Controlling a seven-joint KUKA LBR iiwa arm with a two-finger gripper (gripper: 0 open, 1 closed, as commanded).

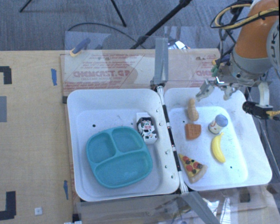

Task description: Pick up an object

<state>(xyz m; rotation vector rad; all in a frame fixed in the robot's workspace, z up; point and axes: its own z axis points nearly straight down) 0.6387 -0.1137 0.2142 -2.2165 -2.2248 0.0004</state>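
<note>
Camera view: gripper (216, 89) hangs over the far edge of the right bin (252, 174), fingers spread apart with nothing between them, so open and empty. Task names no particular thing; nearest candidates sit toward the viewer from the gripper. Closest is a tan peanut-shaped toy (192, 109), slightly left and nearer the camera, long axis running roughly far-to-near. Just beyond it toward the viewer is a small waffle piece (193, 131), and to its right a little round-headed figure with a blue cap (218, 123). Toy banana (218, 148) lies nearer still, long axis also far-to-near, slightly curved. Pizza slice toy (193, 167) sits at the near left of that bin, close to the divider. Left bin (80, 106) holds a teal divided plate (118, 156) and a small black-and-white cow-patterned item (147, 128) touching the plate's far right rim; both well apart from the gripper. Hard to make out: the cow item's exact shape, gripper fingertip detail, and the arm's upper part is cut off at the frame's right.
</note>
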